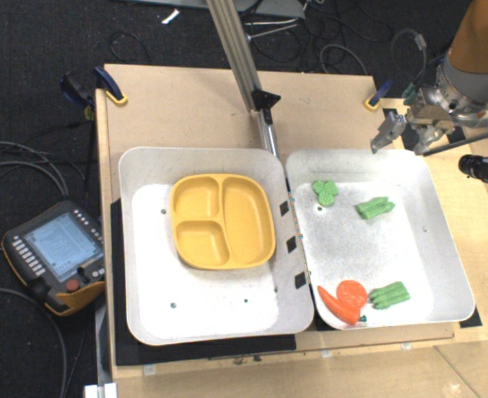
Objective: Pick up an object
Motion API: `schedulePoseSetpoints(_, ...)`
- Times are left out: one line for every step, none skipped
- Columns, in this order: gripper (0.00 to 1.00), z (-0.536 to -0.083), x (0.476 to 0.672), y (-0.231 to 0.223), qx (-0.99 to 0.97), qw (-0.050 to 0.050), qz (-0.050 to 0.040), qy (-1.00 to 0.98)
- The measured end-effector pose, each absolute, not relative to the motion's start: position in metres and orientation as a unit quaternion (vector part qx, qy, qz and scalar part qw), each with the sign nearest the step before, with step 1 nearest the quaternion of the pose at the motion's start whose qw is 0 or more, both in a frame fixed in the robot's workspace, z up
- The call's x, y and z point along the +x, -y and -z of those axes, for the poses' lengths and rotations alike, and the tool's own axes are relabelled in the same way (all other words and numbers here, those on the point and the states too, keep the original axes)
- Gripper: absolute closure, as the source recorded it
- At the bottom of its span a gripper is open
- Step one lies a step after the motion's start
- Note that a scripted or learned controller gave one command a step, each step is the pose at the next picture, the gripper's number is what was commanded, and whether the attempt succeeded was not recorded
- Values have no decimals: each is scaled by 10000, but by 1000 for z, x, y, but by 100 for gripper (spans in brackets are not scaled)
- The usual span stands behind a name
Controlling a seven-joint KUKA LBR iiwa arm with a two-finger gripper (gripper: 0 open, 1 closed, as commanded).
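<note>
Gripper (pixel 406 135) hangs over far edge of right bin (pixel 443 247), fingers apart, nothing btwn them. Green pieces (pixel 375 208) lie just below it in the bin w/ another (pixel 325 192) to its lower left; orange toy (pixel 348 299) and green piece (pixel 390 295) well below, at near edge.

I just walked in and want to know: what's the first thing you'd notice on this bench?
The bright yellow divided plate jumps out first, lying in the left white bin. Next come the small toys in the right white bin: an orange-red one at the near edge and green pieces farther back. The gripper hangs above that bin's far right corner.
</note>
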State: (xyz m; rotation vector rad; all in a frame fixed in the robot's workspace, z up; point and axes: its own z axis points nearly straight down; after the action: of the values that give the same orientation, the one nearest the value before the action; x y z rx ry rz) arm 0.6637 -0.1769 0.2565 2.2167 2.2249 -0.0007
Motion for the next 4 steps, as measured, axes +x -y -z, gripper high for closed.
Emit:
schedulePoseSetpoints(0,-256,664,177,7058,4,6,-7084)
schedulePoseSetpoints(0,-203,658,168,7061,-20,16,-7081)
schedulePoseSetpoints(0,-139,655,167,7068,-25,21,-7074)
schedulePoseSetpoints(0,-92,654,166,7067,-16,15,-7075)
